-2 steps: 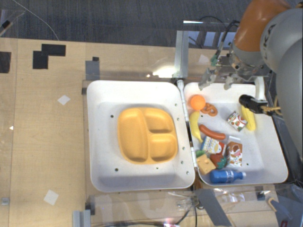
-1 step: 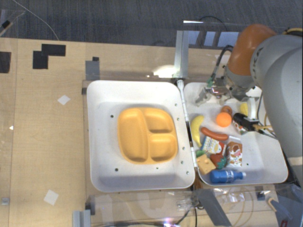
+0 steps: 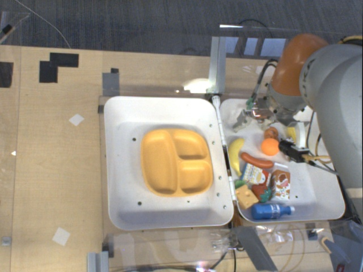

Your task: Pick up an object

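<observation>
Presently the gripper [image 3: 253, 113] hangs over the far end of the right bin [image 3: 334, 205]; whether it is open cannot be told. Nearest below it lies the banana [image 3: 235, 151], just nearer and leftward, its long axis running near-to-far.

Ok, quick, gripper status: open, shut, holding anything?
Gripper: cannot tell open or shut from this view; it sits over the top of the right bin, and nothing is seen held in it.
</observation>
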Tool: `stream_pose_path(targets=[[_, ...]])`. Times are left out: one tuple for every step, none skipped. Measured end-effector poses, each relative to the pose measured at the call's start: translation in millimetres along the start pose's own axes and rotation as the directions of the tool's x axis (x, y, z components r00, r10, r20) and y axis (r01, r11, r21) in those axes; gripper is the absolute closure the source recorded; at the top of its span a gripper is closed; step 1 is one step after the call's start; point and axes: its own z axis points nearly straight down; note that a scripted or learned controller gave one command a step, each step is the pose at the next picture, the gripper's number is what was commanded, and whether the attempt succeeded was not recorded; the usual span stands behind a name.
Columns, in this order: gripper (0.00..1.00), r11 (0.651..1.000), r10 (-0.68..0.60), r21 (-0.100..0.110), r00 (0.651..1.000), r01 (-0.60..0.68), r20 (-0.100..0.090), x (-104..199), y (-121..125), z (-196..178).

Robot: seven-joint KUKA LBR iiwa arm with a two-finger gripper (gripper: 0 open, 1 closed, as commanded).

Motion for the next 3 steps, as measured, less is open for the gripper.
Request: stream_pose_path(targets=[[1.0, 1.0, -0.006, -0.011, 1.0, 0.006, 0.003, 0.1, 3.8, -15.4], [0.0, 1.0, -0.007, -0.009, 1.0, 0.007, 0.003, 0.3, 3.4, -14.5], [0.0, 0.965, -0.261, -0.005, 0.965, 0.261, 0.001, 9.7, 12.9, -101.1]])
